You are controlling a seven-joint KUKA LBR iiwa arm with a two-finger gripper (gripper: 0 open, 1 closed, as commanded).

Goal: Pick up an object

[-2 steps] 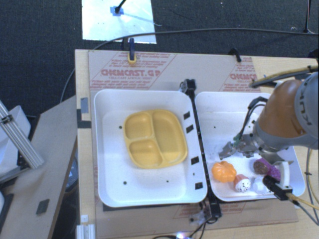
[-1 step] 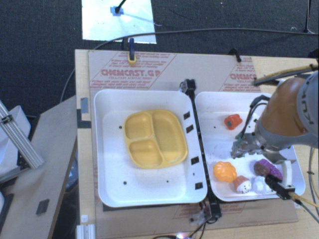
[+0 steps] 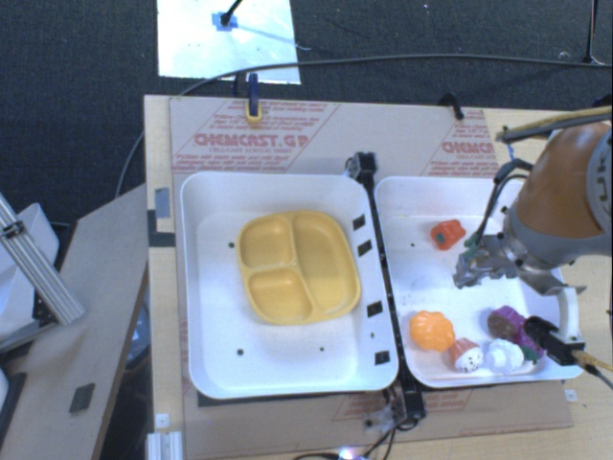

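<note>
Dark carpet (image 3: 431,17) all round, w/ a white sheet (image 3: 225,22) lying on it at the top. Wooden bench (image 3: 158,142) below that, covered by a board (image 3: 287,127) in pale paper printed "CHEMCAST GP" in red. A blue and yellow clamp (image 3: 252,99) sits on the board's far edge.

Two white bins side by side, touching along the middle, w/ small black clips (image 3: 369,247) down that shared edge.

Left bin (image 3: 192,257): one yellow divided plate (image 3: 297,266), 3 compartments, lying flat approx. in the centre.

Right bin (image 3: 421,199): all the pickable toys are here.
- red-orange pepper toy (image 3: 446,234), near the bin's middle, by itself
- orange pumpkin-like toy (image 3: 432,330), near the front left
- small brown and white toy (image 3: 467,356), just beside the pumpkin, at the front wall
- white toy (image 3: 502,356), next to that, touching or nearly so
- purple toy (image 3: 510,322), just behind the white one

Arm (image 3: 565,195) comes in from the right, orange band over the right bin's far side. Gripper (image 3: 476,268) is low over a bare patch of the right bin's floor, between the pepper and the purple toy, closer to the pepper but apart from it. Can't tell if the gripper is open or closed; too small and blurred from this angle.
</note>
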